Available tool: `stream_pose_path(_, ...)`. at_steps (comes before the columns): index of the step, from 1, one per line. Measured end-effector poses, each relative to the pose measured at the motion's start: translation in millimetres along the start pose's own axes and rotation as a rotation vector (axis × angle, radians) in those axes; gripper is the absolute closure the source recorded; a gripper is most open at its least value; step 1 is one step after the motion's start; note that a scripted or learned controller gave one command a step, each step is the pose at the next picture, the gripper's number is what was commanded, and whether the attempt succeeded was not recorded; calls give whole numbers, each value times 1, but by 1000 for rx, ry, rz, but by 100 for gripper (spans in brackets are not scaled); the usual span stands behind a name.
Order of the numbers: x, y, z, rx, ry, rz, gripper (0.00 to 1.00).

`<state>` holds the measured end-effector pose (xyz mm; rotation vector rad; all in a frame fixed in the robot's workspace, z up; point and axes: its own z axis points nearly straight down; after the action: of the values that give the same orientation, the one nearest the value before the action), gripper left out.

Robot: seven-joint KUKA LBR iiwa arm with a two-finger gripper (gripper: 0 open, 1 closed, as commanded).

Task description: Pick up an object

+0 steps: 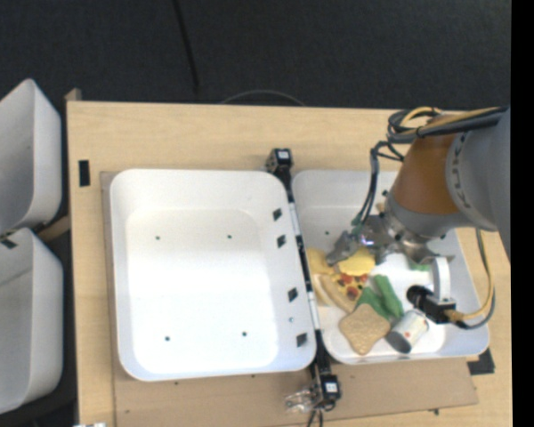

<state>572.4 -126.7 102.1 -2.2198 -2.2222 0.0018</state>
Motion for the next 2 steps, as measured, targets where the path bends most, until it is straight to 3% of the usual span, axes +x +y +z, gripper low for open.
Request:
stream_pose_path(1,24,60,-2,-11,-5,-2,0)
stream_pose_path(2,23,14,1,1,-1,2,0)
